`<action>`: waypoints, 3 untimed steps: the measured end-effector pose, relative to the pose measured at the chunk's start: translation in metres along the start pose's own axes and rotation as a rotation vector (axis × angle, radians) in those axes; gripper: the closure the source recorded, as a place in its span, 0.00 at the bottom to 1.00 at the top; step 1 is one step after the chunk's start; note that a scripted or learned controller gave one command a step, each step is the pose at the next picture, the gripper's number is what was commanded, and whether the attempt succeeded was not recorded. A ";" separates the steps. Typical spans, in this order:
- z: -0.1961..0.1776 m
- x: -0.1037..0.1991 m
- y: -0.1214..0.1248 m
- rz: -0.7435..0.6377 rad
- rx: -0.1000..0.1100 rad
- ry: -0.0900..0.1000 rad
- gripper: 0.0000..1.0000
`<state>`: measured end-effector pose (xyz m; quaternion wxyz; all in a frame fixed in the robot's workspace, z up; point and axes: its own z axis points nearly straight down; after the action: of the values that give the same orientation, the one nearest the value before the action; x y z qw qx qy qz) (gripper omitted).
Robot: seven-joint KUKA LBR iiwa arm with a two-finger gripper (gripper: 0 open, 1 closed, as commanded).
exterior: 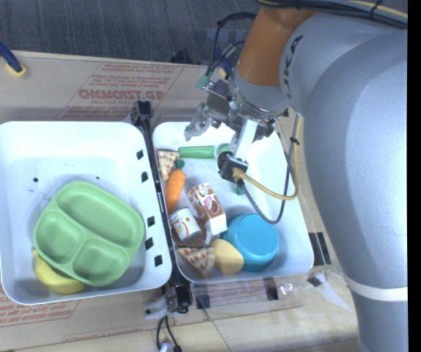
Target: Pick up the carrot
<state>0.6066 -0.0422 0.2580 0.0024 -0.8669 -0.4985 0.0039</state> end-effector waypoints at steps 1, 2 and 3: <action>0.069 -0.006 -0.024 0.191 0.005 -0.002 0.00; 0.068 -0.007 -0.033 0.473 0.001 0.000 0.00; -0.032 -0.026 -0.005 0.331 -0.004 0.003 0.00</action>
<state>0.5897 -0.0623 0.2896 0.0008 -0.9372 -0.3489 0.0017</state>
